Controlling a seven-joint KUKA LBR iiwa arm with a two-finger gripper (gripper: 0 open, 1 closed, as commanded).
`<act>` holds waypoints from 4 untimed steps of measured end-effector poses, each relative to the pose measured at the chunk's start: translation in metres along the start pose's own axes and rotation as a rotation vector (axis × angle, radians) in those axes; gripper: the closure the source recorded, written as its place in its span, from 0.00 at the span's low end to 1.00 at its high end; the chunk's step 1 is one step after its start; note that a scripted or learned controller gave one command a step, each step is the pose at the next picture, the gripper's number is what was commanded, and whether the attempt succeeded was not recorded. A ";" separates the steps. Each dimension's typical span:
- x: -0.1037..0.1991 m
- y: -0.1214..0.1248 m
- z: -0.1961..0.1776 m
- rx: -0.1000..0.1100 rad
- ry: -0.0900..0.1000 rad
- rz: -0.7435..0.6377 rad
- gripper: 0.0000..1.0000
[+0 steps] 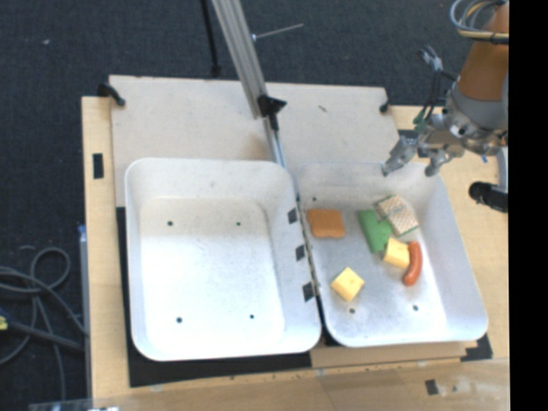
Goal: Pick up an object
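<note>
Task not yet begun: the hand (415, 160) hovers open and empty above the right bin's (454, 315) far rim. Candidate objects lie untouched inside, nearest the speckled block (398, 214).

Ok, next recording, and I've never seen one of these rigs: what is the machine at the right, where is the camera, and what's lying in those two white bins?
The one camera sits above the bench and looks down at a slant. The machine at the right is a robot arm, grey with an orange band; its tool has two fingers spread apart with nothing between them, and it hangs over the far edge of the right bin. That bin holds small items: an orange-brown block, a green piece, a speckled beige block, two yellow blocks and an orange-red sausage shape. The left bin lies beside it.
</note>
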State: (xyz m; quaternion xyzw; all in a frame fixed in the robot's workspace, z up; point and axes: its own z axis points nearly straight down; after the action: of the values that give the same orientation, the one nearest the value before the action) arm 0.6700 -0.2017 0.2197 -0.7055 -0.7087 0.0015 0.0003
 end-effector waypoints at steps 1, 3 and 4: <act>-0.003 0.009 0.057 0.000 -0.001 -0.003 0.00; -0.005 0.010 0.083 -0.008 -0.006 -0.008 1.00; 0.001 0.013 0.034 -0.010 0.000 0.000 1.00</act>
State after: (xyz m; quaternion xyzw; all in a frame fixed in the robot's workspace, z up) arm 0.6831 -0.2008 0.1862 -0.7056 -0.7086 -0.0019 -0.0035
